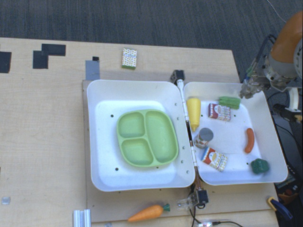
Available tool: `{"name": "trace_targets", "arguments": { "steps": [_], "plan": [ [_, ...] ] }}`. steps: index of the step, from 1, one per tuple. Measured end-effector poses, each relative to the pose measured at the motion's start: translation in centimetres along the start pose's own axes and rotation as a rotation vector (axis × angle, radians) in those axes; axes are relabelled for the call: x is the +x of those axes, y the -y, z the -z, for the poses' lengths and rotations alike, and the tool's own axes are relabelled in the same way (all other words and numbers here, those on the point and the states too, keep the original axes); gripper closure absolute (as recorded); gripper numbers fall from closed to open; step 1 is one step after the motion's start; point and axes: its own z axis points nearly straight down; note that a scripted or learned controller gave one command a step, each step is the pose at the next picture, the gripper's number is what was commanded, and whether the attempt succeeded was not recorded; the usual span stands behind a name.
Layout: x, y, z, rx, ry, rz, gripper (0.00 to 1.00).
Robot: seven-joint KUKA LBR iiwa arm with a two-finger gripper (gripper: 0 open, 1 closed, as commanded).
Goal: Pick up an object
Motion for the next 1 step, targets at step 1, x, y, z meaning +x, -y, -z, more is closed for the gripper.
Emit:
{"name": "trace_targets", "arguments": {
  "steps": [1],
  "plan": [
    [0.13, -0.01, -0.05, 0.001, -0.001, 0.002, 0.0]
  ]
}}
